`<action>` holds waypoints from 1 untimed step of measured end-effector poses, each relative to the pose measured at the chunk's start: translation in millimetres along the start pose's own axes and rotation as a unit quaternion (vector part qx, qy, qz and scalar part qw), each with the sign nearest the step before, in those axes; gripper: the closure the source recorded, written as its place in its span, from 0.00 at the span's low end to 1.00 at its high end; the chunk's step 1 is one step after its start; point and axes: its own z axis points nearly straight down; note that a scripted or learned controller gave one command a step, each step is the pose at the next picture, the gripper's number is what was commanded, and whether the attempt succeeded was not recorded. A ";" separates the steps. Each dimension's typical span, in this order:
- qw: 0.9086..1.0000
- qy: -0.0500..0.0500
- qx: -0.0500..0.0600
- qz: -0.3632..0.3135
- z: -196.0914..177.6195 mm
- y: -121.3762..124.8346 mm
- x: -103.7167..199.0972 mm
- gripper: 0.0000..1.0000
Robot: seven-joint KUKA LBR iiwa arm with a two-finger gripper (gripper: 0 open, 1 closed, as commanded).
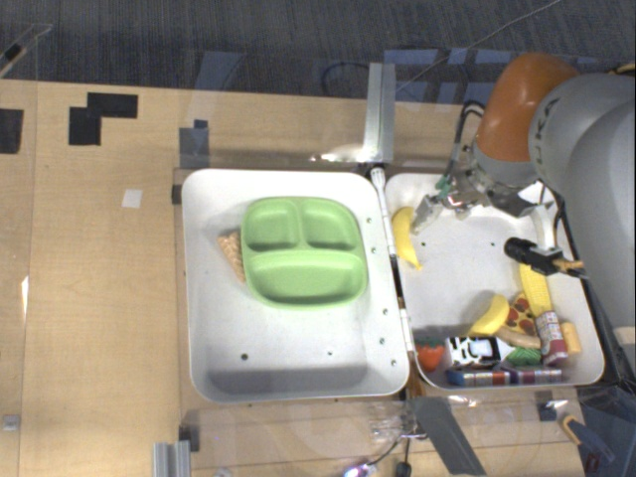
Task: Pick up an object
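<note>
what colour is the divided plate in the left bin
Light green: the three-compartment plastic plate, clearest in the camera view.

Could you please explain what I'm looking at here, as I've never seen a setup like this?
This is one picture from a camera fixed above a wooden bench, looking down at a slant. The grey and orange shape at the right is a robot arm; its gripper hangs over the right white bin, near a banana at that bin's left wall. More toy food and small items lie heaped in its near corner. The left bin contains a green divided tray. I cannot see anything held.
</note>
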 end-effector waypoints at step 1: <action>1.000 -0.002 -0.001 -0.005 -0.2 0.5 0.7 0.00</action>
